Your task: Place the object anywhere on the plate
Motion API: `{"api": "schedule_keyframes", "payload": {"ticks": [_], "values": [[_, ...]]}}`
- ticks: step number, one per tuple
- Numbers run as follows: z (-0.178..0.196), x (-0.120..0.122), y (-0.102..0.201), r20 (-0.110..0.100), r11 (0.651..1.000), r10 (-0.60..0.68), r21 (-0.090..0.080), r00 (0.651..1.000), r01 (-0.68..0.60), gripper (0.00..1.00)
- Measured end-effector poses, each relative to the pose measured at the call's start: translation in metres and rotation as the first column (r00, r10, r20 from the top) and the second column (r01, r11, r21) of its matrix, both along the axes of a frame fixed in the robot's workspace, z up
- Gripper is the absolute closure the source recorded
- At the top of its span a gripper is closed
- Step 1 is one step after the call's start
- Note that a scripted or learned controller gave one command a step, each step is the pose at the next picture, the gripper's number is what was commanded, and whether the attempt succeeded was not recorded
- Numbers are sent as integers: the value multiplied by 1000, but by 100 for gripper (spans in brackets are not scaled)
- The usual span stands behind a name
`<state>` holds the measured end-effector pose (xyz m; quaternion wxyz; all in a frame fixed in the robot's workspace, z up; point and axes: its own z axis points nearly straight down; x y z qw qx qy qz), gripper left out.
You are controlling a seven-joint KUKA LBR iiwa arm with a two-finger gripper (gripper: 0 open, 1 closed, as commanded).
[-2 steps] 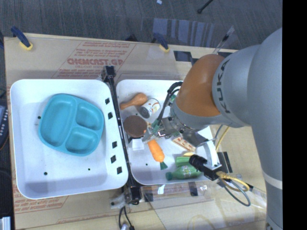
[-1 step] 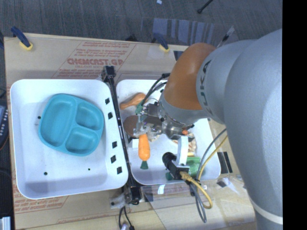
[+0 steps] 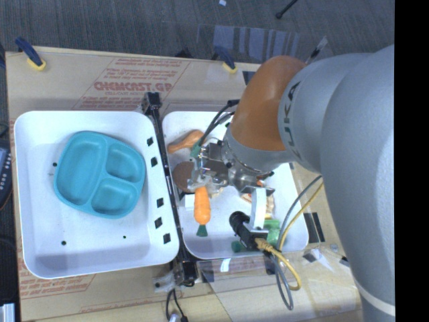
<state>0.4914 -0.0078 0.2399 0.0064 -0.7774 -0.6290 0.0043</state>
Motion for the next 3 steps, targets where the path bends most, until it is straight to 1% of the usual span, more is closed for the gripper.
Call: {"api": "schedule_keyframes", "payload": {"ticks": [1,2,3], "values": [[-12,-11,-4,5,1000,4,-4,1000,-4,100],[-51,54,30,3,997,-80,-6,997,80,100],[-34,60,113,7,994,106,-3,994,-106,100]]}}
